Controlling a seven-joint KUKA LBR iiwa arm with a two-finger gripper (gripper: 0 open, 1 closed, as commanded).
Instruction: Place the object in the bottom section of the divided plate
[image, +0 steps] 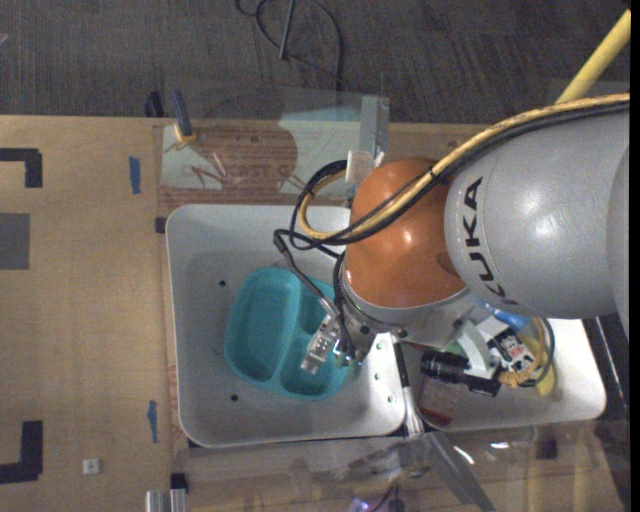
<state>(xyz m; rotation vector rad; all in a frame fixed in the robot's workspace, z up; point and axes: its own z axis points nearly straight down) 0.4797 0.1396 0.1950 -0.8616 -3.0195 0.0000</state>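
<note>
Wooden bench (80, 300) | teal divided plate (265, 330) in left bin (200, 260) | arm (540, 200) overhangs right bin (585, 392)

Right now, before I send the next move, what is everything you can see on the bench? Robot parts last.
Teal divided plastic plate: one, teal, in the left bin.
Shallow bins: two, white, side by side; left bin, right bin.
Small items: count unclear, a blue-and-white item and a dark red item among them, in the right bin, partly under the arm.
Tape strips: two, blue, on the wooden bench.
Gripper: one, metal, over the plate's right side.
Arm: one, grey with orange band, from the right.
</note>
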